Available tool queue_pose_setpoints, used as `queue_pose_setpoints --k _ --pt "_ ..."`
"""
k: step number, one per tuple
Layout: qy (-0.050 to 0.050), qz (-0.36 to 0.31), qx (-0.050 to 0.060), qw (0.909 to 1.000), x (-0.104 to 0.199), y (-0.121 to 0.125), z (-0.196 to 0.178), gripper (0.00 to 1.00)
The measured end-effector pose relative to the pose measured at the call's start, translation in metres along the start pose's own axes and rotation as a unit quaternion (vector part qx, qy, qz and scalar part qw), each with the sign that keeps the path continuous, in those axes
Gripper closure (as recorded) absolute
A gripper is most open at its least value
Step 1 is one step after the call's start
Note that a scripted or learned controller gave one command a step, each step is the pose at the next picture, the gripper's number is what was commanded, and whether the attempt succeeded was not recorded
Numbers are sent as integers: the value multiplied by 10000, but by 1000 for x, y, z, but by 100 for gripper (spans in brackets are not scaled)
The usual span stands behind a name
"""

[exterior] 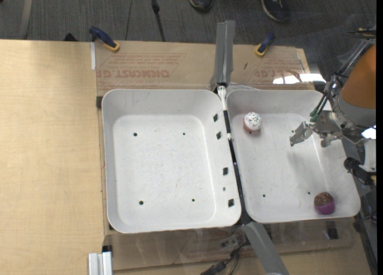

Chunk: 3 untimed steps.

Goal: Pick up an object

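Note:
Two small objects lie in the right bin (281, 208). A white and pink cupcake-like toy (252, 122) sits near the bin's back left. A brown and purple toy (324, 202) rests at its front right corner. My gripper (310, 133) hangs over the right side of this bin, fingers (297, 136) spread and open, with nothing between them. It is to the right of the white toy and above the purple one, touching neither.
The left bin (161, 160) stands beside the right one, joined by a dark divider with clips (227, 148). Blue and yellow clamps (103, 38) hold cardboard at the bench's back edge. The arm's orange band (364, 79) is at the far right.

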State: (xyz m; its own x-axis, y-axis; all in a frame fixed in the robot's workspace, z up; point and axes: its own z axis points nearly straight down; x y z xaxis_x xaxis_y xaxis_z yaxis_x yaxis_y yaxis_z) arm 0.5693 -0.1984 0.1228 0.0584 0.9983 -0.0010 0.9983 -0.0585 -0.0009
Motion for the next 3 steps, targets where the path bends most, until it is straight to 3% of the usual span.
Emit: queue_pose_setpoints --k 1,2,3 --pt "-3 354 -5 9994 -5 -17 -39 0" --pt "10 573 16 9984 25 -94 32 0" --pt "-4 939 2 9956 -6 -6 -4 0"
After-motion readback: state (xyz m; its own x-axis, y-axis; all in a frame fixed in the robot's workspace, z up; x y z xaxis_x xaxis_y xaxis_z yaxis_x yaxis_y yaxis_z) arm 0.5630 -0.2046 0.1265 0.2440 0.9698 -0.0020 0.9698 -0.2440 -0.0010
